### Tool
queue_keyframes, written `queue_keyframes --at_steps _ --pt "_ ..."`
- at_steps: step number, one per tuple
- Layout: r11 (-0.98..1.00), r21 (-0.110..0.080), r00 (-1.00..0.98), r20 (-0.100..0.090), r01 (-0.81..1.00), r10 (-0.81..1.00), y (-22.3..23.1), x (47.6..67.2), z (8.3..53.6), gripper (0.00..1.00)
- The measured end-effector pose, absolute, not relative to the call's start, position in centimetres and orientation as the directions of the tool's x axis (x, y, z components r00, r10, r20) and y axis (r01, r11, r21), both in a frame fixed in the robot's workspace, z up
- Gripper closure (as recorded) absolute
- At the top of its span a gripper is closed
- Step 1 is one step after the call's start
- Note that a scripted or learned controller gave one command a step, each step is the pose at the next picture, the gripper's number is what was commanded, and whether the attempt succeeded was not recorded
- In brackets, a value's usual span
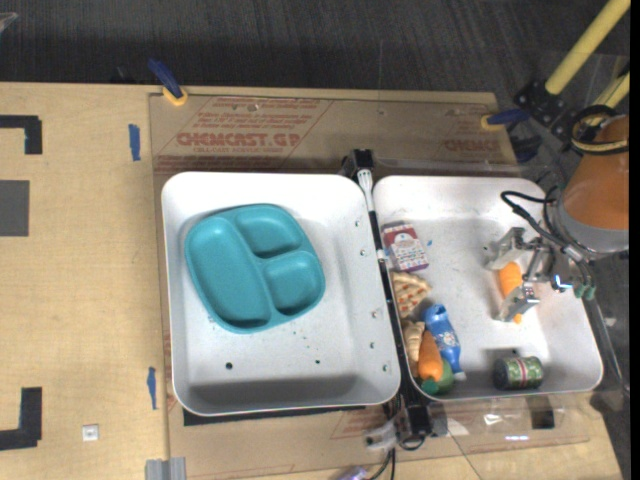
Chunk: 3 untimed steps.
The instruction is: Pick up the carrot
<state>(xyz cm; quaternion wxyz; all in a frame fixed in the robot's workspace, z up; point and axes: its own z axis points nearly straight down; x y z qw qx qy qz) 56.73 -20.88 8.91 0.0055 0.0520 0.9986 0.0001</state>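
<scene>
Carrot point(429, 354) lying near-far, green end nearest

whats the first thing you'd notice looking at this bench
A big teal divided plate lies in the left bin. In the right bin, the gripper sits at an orange piece, while a carrot, blue bottle and other items crowd the left wall, and a green can lies near the front.

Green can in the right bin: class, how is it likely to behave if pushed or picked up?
The green can lies on its side on the smooth floor of the right bin, so a sideways push would probably set it rolling. It looks rigid, and its curved wall might slip out of an off-centre pinch.
</scene>
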Motion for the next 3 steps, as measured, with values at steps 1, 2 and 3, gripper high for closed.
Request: queue_keyframes --at_steps 1,2,3 --pt "0.995 -0.002 -0.994 -0.025 0.102 0.102 -20.9 57.2 10.3 1.00" --pt "0.995 -0.002 -0.994 -0.023 0.102 0.102 -20.9 57.1 10.2 0.00" --pt "0.875 0.004 -0.875 -0.009 0.485 0.485 -22.3 56.2 8.9 0.00"
